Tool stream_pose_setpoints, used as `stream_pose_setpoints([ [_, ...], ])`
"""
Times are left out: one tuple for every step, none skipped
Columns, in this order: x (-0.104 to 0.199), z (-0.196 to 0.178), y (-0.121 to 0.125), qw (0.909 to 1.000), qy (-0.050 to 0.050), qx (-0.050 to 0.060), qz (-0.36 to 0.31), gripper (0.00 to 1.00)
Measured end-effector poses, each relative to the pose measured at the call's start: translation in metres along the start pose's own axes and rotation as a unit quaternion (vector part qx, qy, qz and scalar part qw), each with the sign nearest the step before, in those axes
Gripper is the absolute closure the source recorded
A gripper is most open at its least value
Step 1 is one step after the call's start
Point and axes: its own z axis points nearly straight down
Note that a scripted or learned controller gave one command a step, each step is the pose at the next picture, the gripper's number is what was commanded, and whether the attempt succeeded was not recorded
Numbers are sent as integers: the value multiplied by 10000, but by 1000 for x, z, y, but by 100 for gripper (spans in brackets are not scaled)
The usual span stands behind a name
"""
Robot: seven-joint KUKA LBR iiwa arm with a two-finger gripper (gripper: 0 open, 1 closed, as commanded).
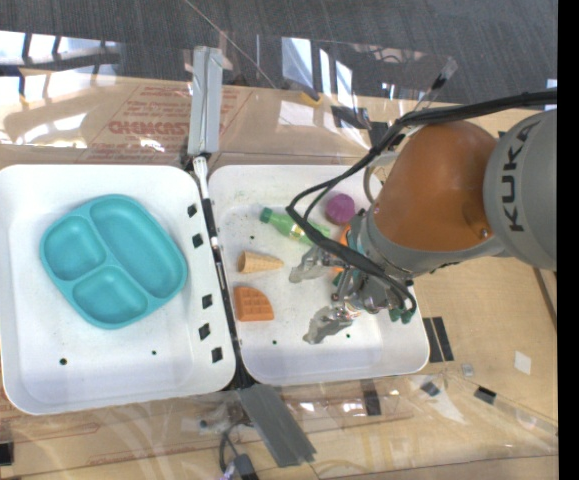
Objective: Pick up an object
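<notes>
In the right bin [269, 353] lie an orange waffle piece [254, 304], a tan wedge [260, 262], a green and yellow item [281, 223] and a purple ball [340, 207]. My gripper [320, 296] hangs low over the middle of this bin, to the right of the waffle and the wedge. Its two fingers stand apart, one near the wedge's height and one toward the bin's front, with bare white floor between them. The orange-banded wrist [439, 193] covers the bin's right part and whatever lies beneath it.
The left bin [19, 348] holds a blue divided plate [114, 258]. A metal divider [214, 268] with black clips runs between the bins. Black cables [389, 133] loop off the wrist toward the back right.
</notes>
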Motion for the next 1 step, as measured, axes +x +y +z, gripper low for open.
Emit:
stream_pose_setpoints([
  [-72,110,-6,9937,-55,-7,1121,0],
])
